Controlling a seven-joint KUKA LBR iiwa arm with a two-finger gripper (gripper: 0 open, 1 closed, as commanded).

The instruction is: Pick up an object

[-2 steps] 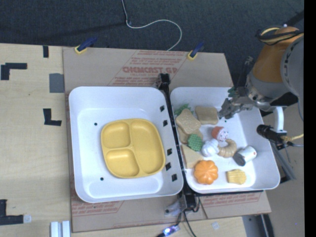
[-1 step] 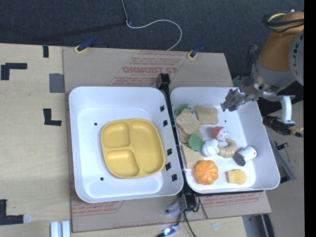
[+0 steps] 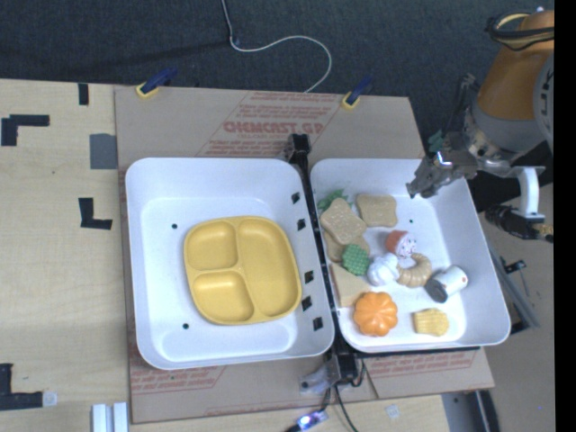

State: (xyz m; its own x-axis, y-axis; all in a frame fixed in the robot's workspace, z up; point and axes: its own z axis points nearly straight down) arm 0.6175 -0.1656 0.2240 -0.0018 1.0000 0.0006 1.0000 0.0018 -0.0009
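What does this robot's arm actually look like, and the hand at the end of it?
The thick, rounded arm is grey, with a glossy orange band wrapped around it above the wrist. It narrows to a small, dark grey metal hand, with silvery fittings where it joins the wrist. Any markings on it are too small to make out.

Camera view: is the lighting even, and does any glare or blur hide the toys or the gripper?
Camera view: even, soft light, faint shadows; the right shallow white plastic bin reads bright but without hard glare; the round orange pumpkin toy looks soft-edged; the dark gripper is slightly blurred.
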